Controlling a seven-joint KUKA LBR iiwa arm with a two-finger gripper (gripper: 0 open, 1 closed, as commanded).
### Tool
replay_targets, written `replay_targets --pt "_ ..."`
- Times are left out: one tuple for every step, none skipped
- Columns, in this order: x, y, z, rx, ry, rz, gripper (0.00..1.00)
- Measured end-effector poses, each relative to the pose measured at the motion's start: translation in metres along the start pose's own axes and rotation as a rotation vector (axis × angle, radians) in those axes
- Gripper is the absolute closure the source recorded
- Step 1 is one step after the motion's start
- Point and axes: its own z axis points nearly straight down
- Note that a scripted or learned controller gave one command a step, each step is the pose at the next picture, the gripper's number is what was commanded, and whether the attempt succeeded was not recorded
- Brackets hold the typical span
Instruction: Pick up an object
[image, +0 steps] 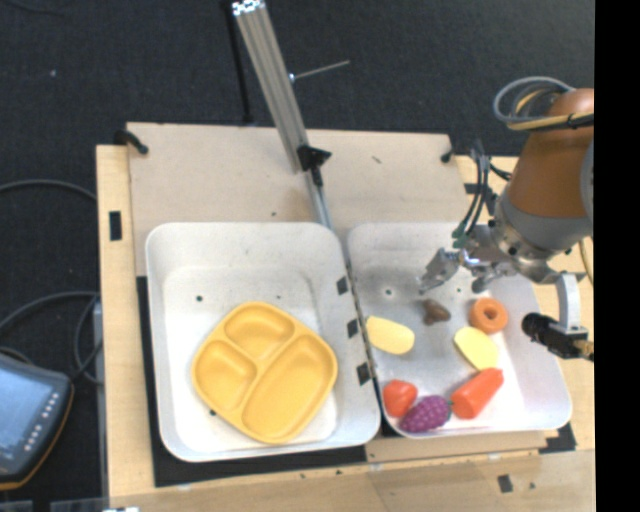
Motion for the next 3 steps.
replay_targets --pt "0.069 0.076 0.039 0.000 -0.001 -0.011 0.00" --pt "0.064 0.074 0.026 -0.001 -0.001 -0.009 1.00" --pt "0.125 0.085 0.017 0.000 0.001 -0.011 1.00"
